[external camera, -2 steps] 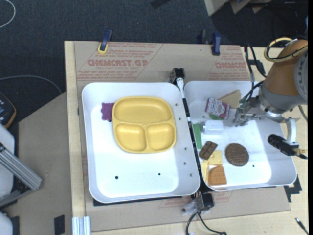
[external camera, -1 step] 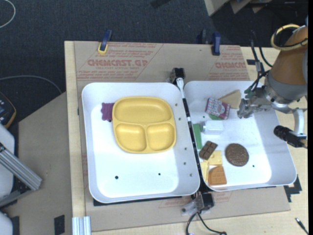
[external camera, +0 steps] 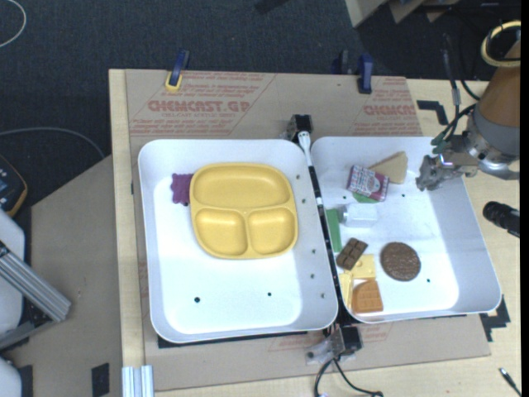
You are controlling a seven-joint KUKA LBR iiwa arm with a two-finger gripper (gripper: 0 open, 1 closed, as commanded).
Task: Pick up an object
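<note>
Round brown cookie (external camera: 401, 261) lies flat in right bin (external camera: 463, 246); hand (external camera: 431, 174) grip state unclear.

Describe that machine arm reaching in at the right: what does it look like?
The arm is rounded grey metal with an orange band above the wrist. Dark cables run alongside it. At its end sits a small grey metallic tool, blocky and compact, over the right white bin.

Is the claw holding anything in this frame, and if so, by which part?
Nothing shows in its grip. The claw is above the right bin's far right edge, with the cheese wedge and the other items lying apart from it in the bin.
</note>
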